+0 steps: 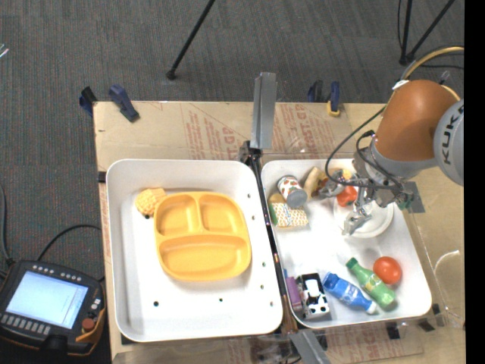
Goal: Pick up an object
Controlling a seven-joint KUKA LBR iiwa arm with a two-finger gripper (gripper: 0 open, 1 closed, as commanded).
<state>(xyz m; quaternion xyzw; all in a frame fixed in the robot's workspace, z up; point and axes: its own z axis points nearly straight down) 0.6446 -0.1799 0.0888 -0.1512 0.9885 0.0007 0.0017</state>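
The gripper hangs over the right bin, its two fingers pointing down onto a small white plate; nothing sits between them, and I cannot tell how far apart they stand. Just above and a little left of the fingers lies a small red-orange piece, close under the wrist. Further left lie a tan bread-like piece, a tipped can and a waffle-patterned block. Below and right of the gripper sits a red tomato, touching a green bottle; a blue packet and a black-and-white box lie along the near wall. Well to the left, the left bin holds a yellow divided tray with a yellow corn-like toy at its corner.
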